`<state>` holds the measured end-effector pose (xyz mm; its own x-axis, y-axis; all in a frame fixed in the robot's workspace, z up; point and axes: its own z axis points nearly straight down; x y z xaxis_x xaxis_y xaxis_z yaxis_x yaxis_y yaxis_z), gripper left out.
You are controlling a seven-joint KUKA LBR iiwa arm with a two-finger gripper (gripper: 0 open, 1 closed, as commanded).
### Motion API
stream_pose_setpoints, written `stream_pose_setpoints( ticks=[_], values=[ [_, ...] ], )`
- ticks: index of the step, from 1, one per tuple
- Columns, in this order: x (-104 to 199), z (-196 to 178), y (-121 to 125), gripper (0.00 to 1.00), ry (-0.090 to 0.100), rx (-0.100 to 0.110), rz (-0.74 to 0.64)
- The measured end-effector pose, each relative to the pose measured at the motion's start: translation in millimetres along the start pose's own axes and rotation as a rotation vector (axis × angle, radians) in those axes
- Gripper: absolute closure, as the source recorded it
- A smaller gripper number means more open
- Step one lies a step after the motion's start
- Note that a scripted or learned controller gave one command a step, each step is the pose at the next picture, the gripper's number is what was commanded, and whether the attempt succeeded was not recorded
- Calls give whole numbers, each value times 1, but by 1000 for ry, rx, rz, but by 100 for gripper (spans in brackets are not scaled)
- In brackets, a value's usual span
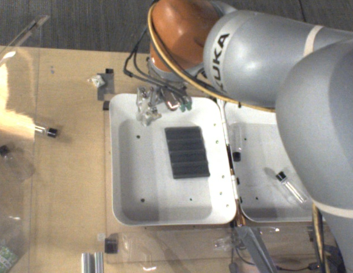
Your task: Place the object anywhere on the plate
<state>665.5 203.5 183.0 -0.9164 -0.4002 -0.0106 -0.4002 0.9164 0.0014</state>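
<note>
The plate (188,152) is a dark, ribbed rectangle lying flat in the middle of the left bin (122,169). My gripper (148,108) hangs over the bin's far left corner, up and to the left of the plate and apart from it. A clear vial with a black cap (290,186) lies in the right bin (262,209), partly under the arm. I see nothing between the gripper and the plate.
The big grey arm (279,67) covers much of the right bin. A small dark piece (236,156) sits by the wall between the bins. On the bench to the left lie a capped vial (50,132) and another clear vial (8,155).
</note>
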Motion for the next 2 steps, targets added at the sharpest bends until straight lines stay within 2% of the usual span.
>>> stream_pose_setpoints(
  ticks=[1, 2],
  values=[
    [-17, 12, 28, 100, 0, -2, -409],
    [-12, -3, 16, 100, -2, -1, -690]
  ],
)
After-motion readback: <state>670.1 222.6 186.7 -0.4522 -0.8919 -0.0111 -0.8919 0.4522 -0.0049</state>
